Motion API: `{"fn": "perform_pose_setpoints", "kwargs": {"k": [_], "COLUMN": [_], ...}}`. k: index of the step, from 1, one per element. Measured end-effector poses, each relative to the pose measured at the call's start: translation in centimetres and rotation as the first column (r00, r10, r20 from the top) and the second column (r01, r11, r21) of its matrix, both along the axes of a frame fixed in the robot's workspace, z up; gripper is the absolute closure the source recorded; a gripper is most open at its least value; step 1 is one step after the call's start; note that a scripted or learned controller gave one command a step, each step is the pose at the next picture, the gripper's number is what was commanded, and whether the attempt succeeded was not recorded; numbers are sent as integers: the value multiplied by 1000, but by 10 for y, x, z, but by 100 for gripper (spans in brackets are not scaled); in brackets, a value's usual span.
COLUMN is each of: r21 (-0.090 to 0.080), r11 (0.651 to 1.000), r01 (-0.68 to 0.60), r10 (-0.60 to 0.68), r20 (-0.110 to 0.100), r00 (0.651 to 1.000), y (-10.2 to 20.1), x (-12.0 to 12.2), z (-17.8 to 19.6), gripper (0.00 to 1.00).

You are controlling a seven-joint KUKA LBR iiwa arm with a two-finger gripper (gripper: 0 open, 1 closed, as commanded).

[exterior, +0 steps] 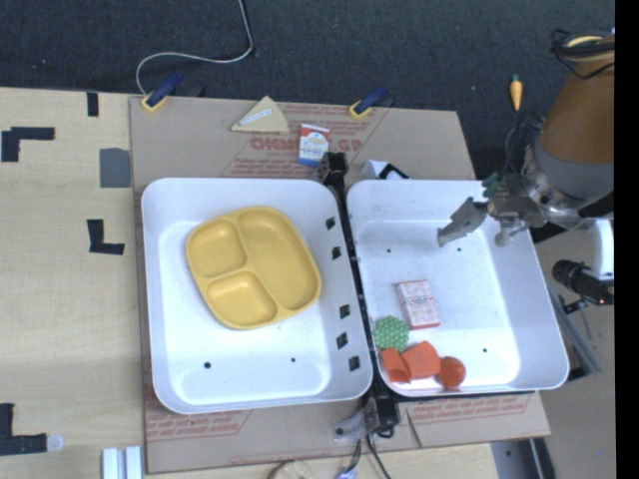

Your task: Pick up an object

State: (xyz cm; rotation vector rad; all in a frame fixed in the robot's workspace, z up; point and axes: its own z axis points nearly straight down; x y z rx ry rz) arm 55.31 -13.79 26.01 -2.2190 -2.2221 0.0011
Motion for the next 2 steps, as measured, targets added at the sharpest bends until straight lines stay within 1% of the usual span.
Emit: {"fn": "perform_pose_setpoints", "kwargs": {"k": [1,2], "r21": [0,-2], "r11": [1000,1000], "r01": [0,0], "r10": [0,0], "r20": [1,3], "r00": [1000,1000], "y": [33,41], "x": [12,41], "z": [-171,-174], "gripper": [0,0]}}
